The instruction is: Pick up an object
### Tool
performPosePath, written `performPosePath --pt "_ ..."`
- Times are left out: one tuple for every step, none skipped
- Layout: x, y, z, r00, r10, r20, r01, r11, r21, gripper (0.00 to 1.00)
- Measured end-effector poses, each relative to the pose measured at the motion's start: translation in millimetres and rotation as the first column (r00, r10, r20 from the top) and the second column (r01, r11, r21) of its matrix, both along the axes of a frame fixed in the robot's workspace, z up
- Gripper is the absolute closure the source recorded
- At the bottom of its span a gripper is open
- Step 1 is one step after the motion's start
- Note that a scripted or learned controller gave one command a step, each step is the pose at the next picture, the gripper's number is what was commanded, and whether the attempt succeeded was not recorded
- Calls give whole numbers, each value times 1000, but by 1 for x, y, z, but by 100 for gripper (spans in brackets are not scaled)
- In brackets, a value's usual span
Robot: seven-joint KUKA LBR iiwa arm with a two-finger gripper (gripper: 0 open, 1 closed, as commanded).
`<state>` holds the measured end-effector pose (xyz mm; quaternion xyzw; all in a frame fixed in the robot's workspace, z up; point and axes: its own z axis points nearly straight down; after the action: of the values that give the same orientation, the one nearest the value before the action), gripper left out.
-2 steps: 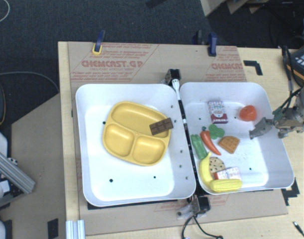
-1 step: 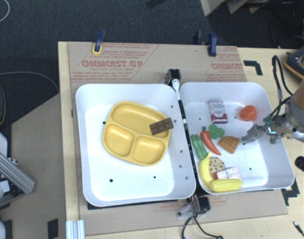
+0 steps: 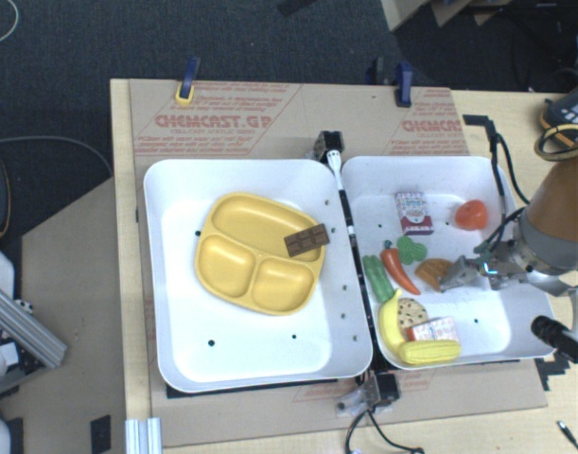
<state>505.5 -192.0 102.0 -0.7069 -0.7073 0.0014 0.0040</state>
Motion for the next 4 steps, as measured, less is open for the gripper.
performPosePath --pt "0 1 -19 1000 0 3 0 1000 -1 0" --pt "0 0 -7 1000 -1 8 1 1000 -4 100" --pt "3 -5 56 1000 0 15 0 1000 -7 100" --pt "12 -2 102 1000 1 15 -1 1000 -7 100"
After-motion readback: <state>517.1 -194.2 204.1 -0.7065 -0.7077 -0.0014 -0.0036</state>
